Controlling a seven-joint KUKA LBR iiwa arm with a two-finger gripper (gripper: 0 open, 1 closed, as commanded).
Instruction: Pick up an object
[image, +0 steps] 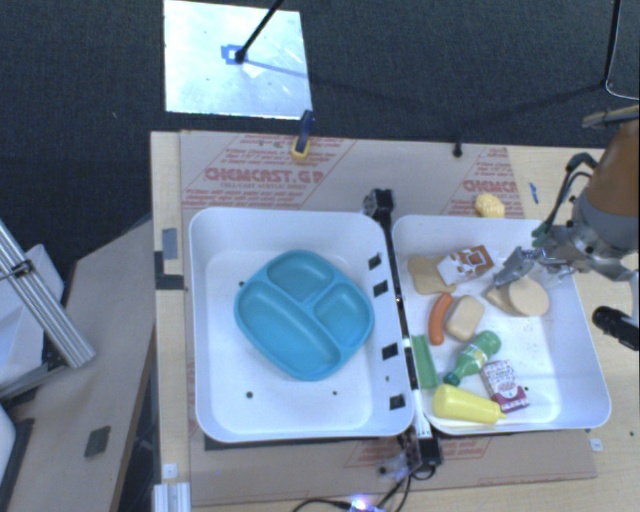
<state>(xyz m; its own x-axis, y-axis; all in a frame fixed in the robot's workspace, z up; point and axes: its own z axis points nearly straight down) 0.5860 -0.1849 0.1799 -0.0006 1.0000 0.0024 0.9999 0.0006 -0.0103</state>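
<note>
Jaws, state unclear, are hovering over a round tan slice; one glossy blue tray is sitting left.

Surface: you see a pale wooden top under a printed protective sheet, with red lettering along its far edge.
Left bin: you have a shallow white bin on the left half of the surface.
Right bin: white, just beside the left bin; black clips sit along the edge they share.
Blue tray: a three-compartment plate lying flat in the middle of the left bin.
Yellow clip: at the far edge of the surface, a blue handle rising from it.
Shiny panel: you find it beyond the far edge, on the dark floor.
Metal frame: off the left edge.
</note>
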